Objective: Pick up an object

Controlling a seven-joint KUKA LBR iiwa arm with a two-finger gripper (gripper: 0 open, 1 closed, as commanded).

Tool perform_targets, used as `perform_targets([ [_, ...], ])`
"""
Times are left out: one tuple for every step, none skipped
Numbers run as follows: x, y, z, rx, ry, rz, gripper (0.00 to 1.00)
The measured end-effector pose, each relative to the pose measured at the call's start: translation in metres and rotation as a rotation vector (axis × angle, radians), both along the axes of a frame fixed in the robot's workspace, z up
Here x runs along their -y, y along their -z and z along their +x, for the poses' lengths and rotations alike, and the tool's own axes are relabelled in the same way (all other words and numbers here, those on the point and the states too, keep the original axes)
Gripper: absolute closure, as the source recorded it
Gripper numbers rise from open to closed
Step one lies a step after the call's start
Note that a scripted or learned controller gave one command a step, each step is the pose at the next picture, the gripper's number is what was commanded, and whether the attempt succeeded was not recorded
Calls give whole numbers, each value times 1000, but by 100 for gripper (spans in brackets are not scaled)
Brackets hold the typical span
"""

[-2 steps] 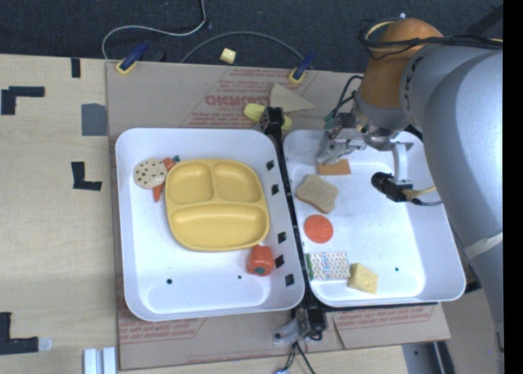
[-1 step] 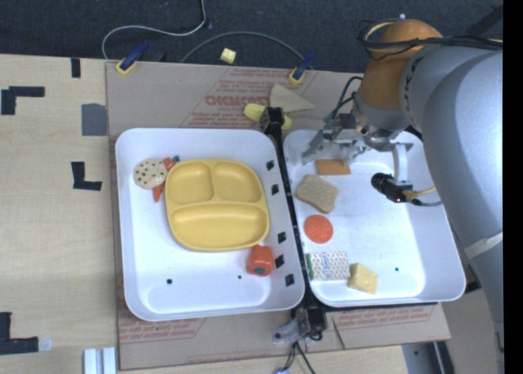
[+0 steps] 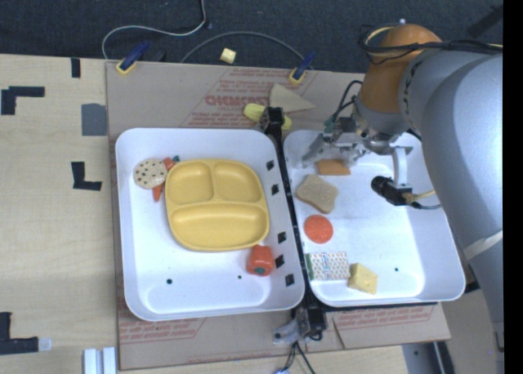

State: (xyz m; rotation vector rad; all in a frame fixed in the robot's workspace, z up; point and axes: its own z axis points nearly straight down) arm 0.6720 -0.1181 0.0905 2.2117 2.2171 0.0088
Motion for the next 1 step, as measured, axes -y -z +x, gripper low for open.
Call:
perform_targets([
  [0,-12,1,5,0,-2,100],
])
